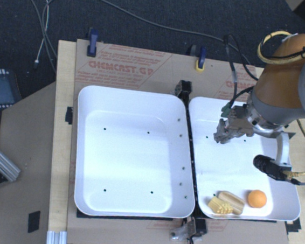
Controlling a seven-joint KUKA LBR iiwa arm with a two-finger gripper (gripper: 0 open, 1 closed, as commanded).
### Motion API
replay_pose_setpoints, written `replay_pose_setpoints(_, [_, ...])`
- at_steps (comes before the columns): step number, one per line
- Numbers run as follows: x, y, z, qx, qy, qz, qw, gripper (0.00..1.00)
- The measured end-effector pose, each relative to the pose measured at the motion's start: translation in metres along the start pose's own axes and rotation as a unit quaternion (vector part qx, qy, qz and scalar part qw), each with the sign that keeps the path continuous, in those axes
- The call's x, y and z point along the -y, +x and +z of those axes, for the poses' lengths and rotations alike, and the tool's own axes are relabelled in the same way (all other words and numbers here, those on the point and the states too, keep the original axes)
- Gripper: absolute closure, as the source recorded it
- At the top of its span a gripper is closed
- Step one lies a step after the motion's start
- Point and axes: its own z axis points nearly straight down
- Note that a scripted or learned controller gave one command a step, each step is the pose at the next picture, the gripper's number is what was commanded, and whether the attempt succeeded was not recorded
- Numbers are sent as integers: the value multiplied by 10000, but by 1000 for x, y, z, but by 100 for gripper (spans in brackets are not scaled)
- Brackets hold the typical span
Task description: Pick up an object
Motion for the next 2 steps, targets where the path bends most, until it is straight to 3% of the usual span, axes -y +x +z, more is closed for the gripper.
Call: replay_pose_setpoints(2, [-12,113,-3,-1,0,-4,10000,100])
